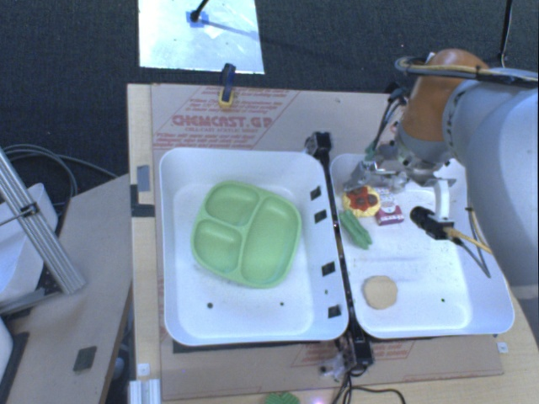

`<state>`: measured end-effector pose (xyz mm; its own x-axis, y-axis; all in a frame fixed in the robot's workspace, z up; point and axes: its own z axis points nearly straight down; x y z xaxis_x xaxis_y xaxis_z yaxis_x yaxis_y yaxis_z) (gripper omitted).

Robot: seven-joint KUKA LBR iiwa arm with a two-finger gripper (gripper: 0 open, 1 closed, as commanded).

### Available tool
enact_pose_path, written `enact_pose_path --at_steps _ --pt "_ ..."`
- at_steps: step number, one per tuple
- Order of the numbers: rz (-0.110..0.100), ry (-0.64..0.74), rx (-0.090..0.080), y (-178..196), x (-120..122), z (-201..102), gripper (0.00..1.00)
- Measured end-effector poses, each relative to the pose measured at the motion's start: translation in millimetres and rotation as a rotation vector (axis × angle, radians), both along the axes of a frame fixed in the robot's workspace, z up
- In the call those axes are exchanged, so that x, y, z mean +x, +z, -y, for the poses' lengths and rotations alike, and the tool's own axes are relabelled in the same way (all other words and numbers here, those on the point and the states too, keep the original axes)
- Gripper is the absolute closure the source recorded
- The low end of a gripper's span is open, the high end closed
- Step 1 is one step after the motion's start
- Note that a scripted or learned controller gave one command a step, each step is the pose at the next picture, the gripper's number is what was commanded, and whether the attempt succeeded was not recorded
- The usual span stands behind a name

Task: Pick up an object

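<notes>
Objects [364,201] beside "CHEMCAST" board [223,121].

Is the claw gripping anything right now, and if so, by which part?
Cannot be told. The claw is low in the right bin, right above the red and yellow item, but no hold on it is visible.

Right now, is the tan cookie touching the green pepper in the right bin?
Apart. The camera view shows bare white bin floor between the cookie and the green pepper.

Green tray [247,234], white bins [181,310] (tan disc [380,292])
</notes>
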<state>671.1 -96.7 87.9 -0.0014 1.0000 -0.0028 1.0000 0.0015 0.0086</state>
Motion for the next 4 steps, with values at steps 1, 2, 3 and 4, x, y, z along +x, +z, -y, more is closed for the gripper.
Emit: enact_pose_path --at_steps 1,2,3,4 --pt "-0.001 -0.001 0.002 111.7 -46.2 1.3 0.0" --pt "-0.013 -0.001 0.003 -9.0 -62.4 15.7 0.0" --pt "-0.003 0.005 0.002 -2.4 -19.6 -2.6 0.0" --pt "-0.001 0.004 0.002 47.4 -0.3 -2.1 0.0"
